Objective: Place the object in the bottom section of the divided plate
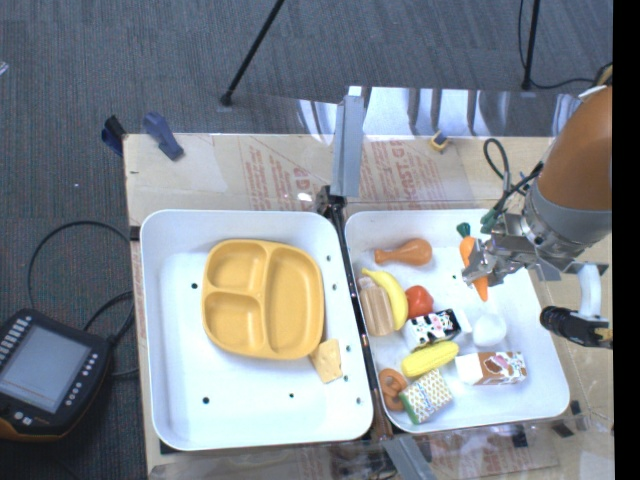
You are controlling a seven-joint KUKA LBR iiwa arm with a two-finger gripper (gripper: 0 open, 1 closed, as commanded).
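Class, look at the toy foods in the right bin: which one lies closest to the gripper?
The carrot, orange with a green top, right beside the gripper; the other foods lie farther left or below.

A robotics lab, set up for testing.

Grey carpet runs under a cardboard-topped bench [260, 168]; tripod legs [258, 43] stand along the top of the frame, a teach pendant [45, 373] lies at lower left with its cable, and toy food [405, 303] fills one bin [545, 368].
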